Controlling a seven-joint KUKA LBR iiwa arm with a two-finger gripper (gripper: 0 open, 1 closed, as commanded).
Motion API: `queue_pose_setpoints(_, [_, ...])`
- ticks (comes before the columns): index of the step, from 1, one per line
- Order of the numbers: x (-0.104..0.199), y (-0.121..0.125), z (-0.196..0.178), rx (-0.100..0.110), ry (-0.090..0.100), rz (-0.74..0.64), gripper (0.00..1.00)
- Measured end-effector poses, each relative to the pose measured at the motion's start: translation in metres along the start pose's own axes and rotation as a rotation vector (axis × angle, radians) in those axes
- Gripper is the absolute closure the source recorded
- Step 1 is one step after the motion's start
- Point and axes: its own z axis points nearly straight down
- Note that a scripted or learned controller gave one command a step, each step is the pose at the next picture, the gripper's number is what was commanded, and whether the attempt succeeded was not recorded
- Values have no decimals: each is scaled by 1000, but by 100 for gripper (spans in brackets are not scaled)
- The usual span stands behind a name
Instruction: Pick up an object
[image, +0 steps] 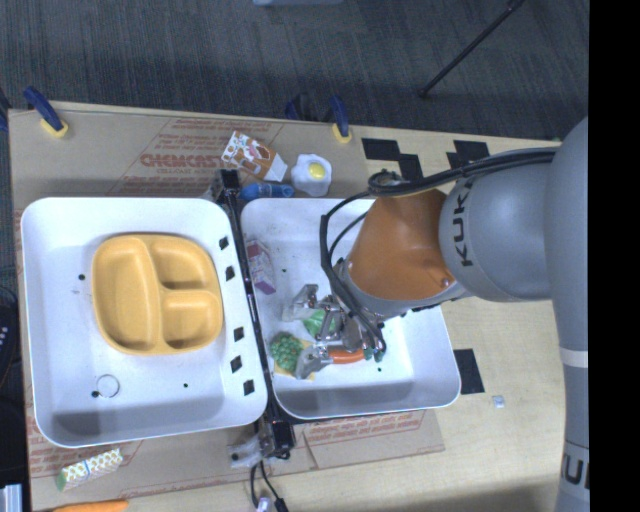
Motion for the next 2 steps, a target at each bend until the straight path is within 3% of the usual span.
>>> queue_pose_setpoints(1, [-1,0,-10,0,0,-2,100])
queue_pose_setpoints(2, [8,57,-101,1,-2,-440,100])
